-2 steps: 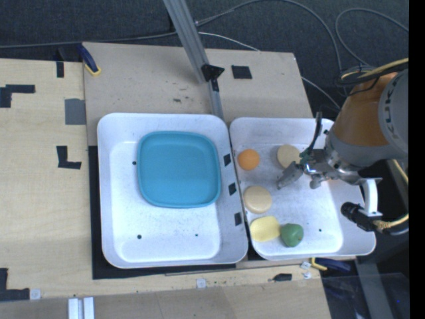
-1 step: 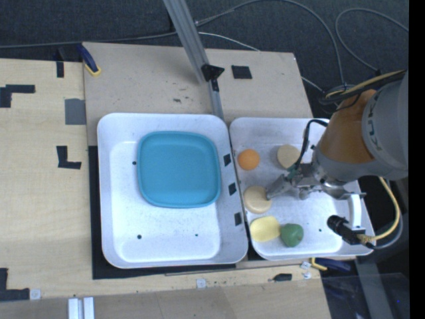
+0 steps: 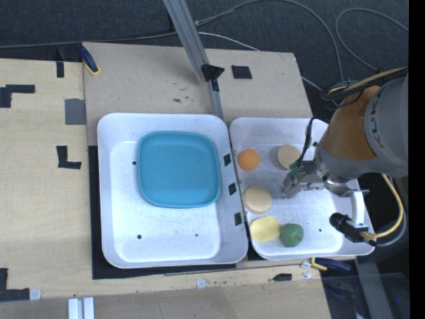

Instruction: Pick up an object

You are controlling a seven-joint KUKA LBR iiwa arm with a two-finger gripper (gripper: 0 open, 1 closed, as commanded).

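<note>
Hovering claw (image 3: 292, 180) low inside right bin (image 3: 312, 244), nothing visibly between fingers; open or closed, cannot tell. Candidate objects sitting around claw: beige disc (image 3: 257, 199) just left, orange ball (image 3: 248, 159) up-left, green piece (image 3: 291, 234) below. Likely lining up on nearest one.

A single fixed camera hangs above the bench (image 3: 40, 178) and looks down at a slant, far enough back to take in both white bins whole: the left bin (image 3: 116, 198) and the right bin (image 3: 312, 241) sit side by side near the middle of the frame. The arm (image 3: 362, 135) enters from the right edge (grey, with its orange band showing). Dark floor and loose cables (image 3: 312, 18) fill the top strip.
</note>
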